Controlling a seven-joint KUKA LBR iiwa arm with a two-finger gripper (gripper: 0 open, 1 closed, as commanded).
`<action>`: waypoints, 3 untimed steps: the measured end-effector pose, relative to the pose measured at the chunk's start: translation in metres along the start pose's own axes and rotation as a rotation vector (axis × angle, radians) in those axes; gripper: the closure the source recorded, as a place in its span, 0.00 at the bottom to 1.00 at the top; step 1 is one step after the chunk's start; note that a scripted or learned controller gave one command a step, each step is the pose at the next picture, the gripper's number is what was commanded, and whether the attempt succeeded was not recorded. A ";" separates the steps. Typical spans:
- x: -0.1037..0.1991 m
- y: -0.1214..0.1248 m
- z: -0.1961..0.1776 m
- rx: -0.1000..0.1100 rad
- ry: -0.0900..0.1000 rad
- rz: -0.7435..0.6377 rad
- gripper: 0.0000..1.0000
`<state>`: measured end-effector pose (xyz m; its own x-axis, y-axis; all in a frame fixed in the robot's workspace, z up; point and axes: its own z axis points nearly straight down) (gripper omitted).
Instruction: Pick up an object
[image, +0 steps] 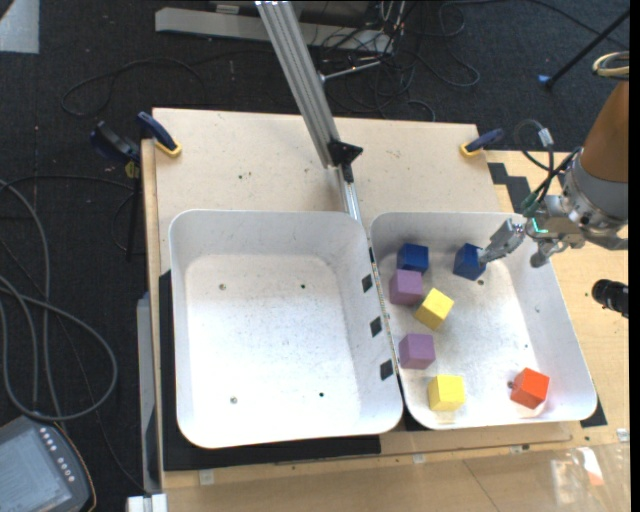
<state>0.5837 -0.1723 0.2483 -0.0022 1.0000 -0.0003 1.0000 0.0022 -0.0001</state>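
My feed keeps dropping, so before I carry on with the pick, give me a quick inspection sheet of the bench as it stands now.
Surface: beige bench board bearing two shallow white bins; left bin, right bin.
Job's things: all in the right bin: two blue cubes, two purple cubes, two yellow cubes, one orange cube.
Clutter: nothing seen in the bins beyond the cubes.
Grippers: two-finger gripper beside the right-hand blue cube; grip not confirmable.
Cables: black cables on the floor left of the bench.
Surroundings: dark carpet, blue-and-yellow clamps at the board's far corners, slanted metal pole.
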 end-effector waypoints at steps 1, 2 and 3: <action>0.000 0.003 0.044 0.004 0.000 0.002 0.00; 0.007 -0.003 0.105 0.006 0.002 0.002 0.00; 0.006 0.003 0.128 -0.017 -0.003 0.000 0.00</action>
<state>0.5868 -0.1662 0.1203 -0.0025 1.0000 -0.0031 0.9999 0.0026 0.0169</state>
